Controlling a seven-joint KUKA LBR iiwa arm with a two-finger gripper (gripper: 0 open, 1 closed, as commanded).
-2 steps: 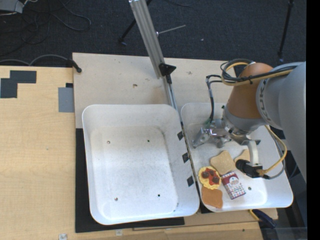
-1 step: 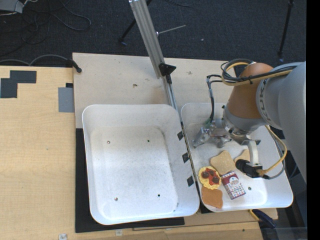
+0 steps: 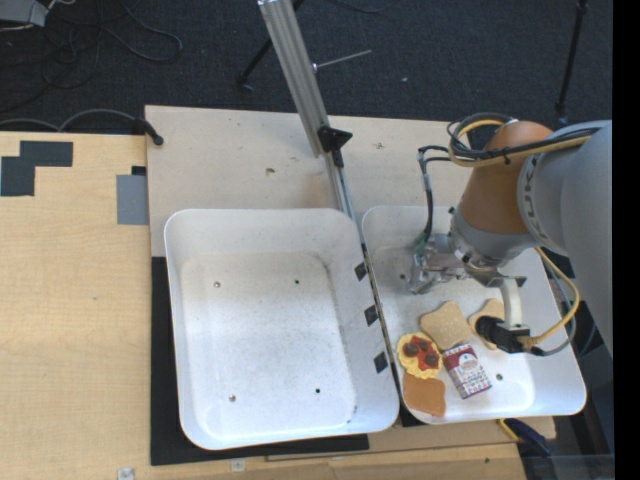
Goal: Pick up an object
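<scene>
Reaching in from the right, the pincer (image 3: 425, 268) is hanging low inside the right bin (image 3: 560, 393), near that bin's upper left part and just right of the divider where the two bins meet. Whether it is parted or closed cannot be told, since the metal parts blur together there, and nothing is showing between them. The grey arm (image 3: 570, 183) with its orange band (image 3: 495, 193) is leaning over the bin's upper right, with cables looping around the wrist.

The objects are lying below the pincer, apart from it, toward the near end of the right bin. A slice of toast (image 3: 446, 323) is sitting nearest to it. Just below are a yellow plate of red food (image 3: 419, 356), a brown bread-like piece (image 3: 425, 396) and a small red carton (image 3: 466, 370), all crowding close together. The left bin (image 3: 200, 258) is sitting beside them on the pale surface (image 3: 230, 158).
</scene>
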